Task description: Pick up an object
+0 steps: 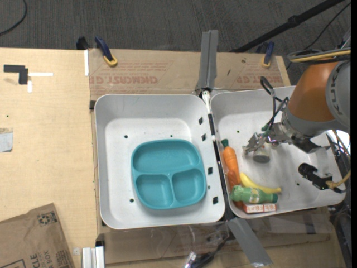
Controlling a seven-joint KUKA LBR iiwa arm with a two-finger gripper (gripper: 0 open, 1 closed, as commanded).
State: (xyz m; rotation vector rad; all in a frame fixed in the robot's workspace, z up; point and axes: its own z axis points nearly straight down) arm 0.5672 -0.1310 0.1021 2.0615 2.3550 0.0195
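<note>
Low over the right bin [290, 197], the pincer [257, 146] sits above bare white floor near the bin's middle; whether it is released or clenched cannot be told, and nothing shows between its tips. Just below-left of it, along the bin's left wall, lies a carrot [230, 162]. Beside the carrot's lower end a banana [261, 185] rests, touching a green bottle [252, 195], with a small red-and-white box [260, 207] at the front wall. The left bin [106, 149] holds a teal divided plate [168, 173]. Both bins stand on the table [44, 149].
</note>
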